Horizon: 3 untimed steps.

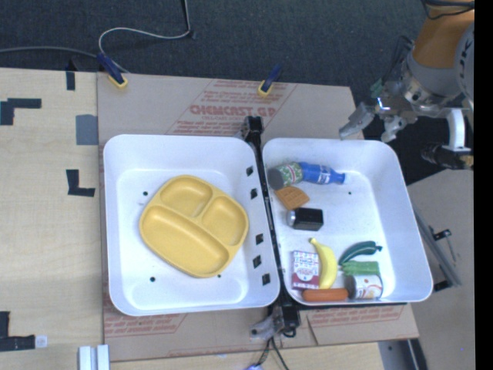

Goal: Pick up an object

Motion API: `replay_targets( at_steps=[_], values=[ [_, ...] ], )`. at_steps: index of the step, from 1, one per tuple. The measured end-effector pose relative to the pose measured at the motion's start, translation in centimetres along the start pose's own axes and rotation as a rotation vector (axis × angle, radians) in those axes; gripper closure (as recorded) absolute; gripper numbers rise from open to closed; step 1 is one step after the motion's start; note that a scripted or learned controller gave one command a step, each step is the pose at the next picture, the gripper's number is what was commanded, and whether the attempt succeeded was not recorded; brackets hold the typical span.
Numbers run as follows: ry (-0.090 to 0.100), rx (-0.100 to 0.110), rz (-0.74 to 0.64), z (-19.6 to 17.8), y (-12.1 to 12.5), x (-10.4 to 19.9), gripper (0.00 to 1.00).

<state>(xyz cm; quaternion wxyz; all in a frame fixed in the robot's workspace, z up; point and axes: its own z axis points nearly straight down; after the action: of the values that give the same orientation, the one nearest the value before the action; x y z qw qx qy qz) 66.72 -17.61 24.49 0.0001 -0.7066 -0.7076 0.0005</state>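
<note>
Yellow divided plate (194, 225) in the white left bin (123, 230); blue bottle (320, 174), yellow banana (326, 262), black box (307, 219).

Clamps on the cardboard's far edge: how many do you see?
2. One clamp sits at the far left corner of the cardboard, beside the cable; the other clamp is near the middle of that edge.

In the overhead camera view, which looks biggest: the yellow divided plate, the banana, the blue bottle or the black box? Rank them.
1. yellow divided plate, by far
2. blue bottle
3. banana, close to the bottle, so that order is unsure
4. black box
</note>
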Motion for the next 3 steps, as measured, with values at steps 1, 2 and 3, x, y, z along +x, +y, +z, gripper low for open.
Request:
replay_targets(
  at_steps=[1,2,3],
  values=[
    [0.000,-0.004,-0.001,13.2,0.2,2.6,0.00],
    [-0.004,-0.001,0.003,16.0,-8.1,5.8,0.00],
    [-0.001,-0.003,0.001,15.9,-12.5,6.3,0.00]
  ],
)
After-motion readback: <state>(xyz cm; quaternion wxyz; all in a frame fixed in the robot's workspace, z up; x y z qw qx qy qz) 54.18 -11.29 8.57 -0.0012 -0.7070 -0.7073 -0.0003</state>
